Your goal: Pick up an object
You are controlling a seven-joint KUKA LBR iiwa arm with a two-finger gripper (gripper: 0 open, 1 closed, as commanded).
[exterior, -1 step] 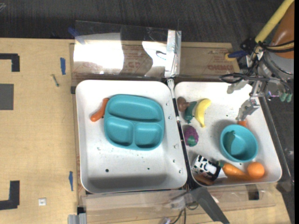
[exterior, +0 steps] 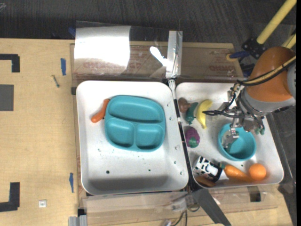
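Gripper: gripper (exterior: 232, 138) hangs at the right of the frame, over the teal bowl (exterior: 237, 146) in the right bin (exterior: 275, 149); whether it is open or closed cannot be told, and nothing is seen held in it.
Arm: grey arm with its orange band (exterior: 271, 76) comes in from the right edge, above the right bin.
Lower edge of right bin: black-and-white cow toy (exterior: 207, 168) at the lower left corner; just to its right an orange carrot (exterior: 235, 173), and touching that carrot's right end an orange ball (exterior: 257, 172).
Middle of right bin: teal bowl under the gripper; purple grape-like piece (exterior: 192, 136) near the bin's left wall.
Upper part of right bin: yellow banana (exterior: 203, 113) standing along the frame's vertical, with a brown-and-green piece (exterior: 187, 110) just left of it.
Left bin: left bin (exterior: 89, 164) holds a teal divided plate (exterior: 134, 122) in its upper half; a second orange carrot (exterior: 99, 111) lies against the plate's upper left edge.
Desk: light wooden desk (exterior: 35, 126) runs out to the left of the bins, with black marks on it.
Far side: clear plastic sheet (exterior: 103, 51) lies beyond the left bin, at the upper centre of the frame.
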